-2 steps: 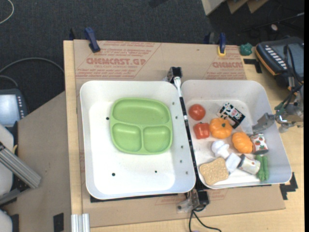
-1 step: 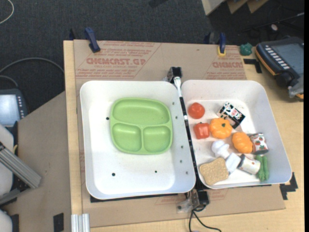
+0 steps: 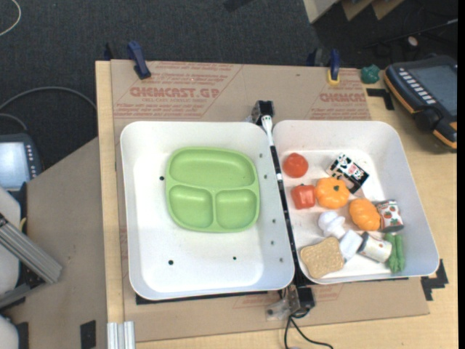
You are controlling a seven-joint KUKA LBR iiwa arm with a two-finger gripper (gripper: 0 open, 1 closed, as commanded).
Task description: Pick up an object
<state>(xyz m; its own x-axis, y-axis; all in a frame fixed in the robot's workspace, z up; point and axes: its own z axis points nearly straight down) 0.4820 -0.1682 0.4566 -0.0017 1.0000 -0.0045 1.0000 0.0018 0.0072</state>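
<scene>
Green tray (image 3: 213, 189) (left bin (image 3: 142, 246)), toys right

green plate (image 3: 213, 188) left bin (image 3: 145, 260), toys (image 3: 334, 193) right bin (image 3: 407, 158)

Dark control pendant (image 3: 423, 93), orange corner, grey screen

We count two white bins (image 3: 138, 195) | one green divided plate (image 3: 213, 189) | one red tomato (image 3: 295, 165) | two orange toy foods (image 3: 333, 193) | one slice of bread (image 3: 322, 257) | one black-and-white carton (image 3: 349, 171)
</scene>
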